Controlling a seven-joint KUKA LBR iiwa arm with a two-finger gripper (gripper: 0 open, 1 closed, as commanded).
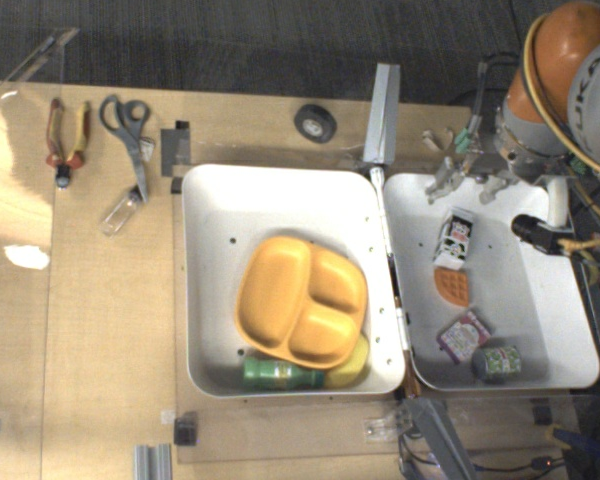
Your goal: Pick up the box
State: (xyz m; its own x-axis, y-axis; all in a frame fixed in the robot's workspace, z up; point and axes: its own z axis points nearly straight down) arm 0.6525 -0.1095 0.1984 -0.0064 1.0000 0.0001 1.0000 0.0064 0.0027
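Note:
A small white box with red and black print lies in the right bin, in its upper middle, long side running up and down. My gripper hangs over the bin's far edge, a short way beyond the box and not touching it. The grey arm with its orange band comes in from the upper right. Nothing is seen in the gripper.
Just below the box lie an orange waffle-like disc, a purple packet and a grey-green lump. The left bin holds a yellow divided plate over a green bottle. Scissors, pliers and a tape roll sit on the bench.

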